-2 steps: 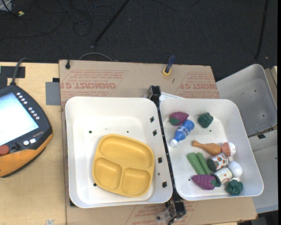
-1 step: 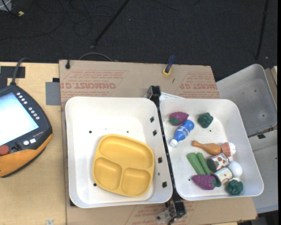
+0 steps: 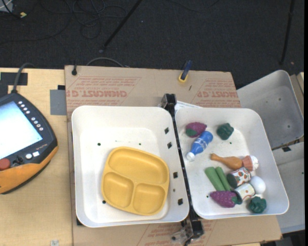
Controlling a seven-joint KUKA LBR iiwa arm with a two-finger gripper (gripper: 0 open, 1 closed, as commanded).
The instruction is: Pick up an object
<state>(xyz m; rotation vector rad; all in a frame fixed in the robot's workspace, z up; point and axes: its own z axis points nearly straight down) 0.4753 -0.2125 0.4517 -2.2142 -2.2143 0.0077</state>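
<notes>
The left bin (image 3: 87,132) holds a yellow divided plate (image 3: 135,180), lying flat toward its near right corner. The right bin (image 3: 264,137) holds the loose toys: a purple grape bunch (image 3: 195,129) touching a blue bottle (image 3: 200,143), a dark green piece (image 3: 225,131) apart near the far side, and a drumstick (image 3: 228,161), green stalks (image 3: 216,178), a white egg (image 3: 257,184) and a second grape bunch (image 3: 223,198) clustered in the near right part. The state of the tool cannot be told.
</notes>
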